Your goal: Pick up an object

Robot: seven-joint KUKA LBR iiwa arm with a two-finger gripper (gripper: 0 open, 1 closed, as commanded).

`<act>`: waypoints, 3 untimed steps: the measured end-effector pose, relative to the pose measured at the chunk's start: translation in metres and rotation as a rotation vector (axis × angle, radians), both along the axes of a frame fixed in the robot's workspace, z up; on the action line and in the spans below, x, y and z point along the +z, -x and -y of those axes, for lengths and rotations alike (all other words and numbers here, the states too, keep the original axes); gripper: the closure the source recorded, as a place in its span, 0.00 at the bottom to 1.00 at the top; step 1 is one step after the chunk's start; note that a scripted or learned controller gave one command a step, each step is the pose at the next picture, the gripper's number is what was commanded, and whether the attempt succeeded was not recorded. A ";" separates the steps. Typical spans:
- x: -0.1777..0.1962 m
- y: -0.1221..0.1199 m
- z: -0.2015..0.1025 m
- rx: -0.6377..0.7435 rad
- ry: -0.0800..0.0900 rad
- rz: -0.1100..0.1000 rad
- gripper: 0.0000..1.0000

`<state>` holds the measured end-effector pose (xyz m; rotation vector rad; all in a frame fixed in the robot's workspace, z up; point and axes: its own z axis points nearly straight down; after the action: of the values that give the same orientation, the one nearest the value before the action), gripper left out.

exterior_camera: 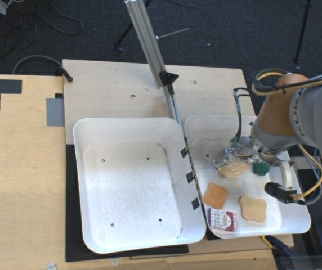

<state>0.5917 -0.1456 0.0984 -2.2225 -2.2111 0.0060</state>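
Hovering hand (224, 157), pale bread piece (233, 169) seemingly touching, just below

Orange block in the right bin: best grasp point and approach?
Grip the orange block across its two flat opposite sides, probably coming straight down. It lies flat, with free space toward the tan bread-like piece; the red-white packet crowds its lower edge, so avoid that side.

Pincer (224, 159) low in right bin (206, 129), touching tan piece (233, 169); orange piece (215, 196), toast piece (253, 209), packet (222, 220) nearby.
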 end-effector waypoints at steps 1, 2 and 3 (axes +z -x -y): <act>0.060 0.001 0.005 -0.002 0.002 0.007 1.00; 0.110 0.000 0.007 0.007 0.002 0.007 1.00; 0.102 0.008 -0.044 0.009 -0.001 -0.001 1.00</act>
<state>0.5833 -0.1014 0.2001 -2.2120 -2.2197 0.0051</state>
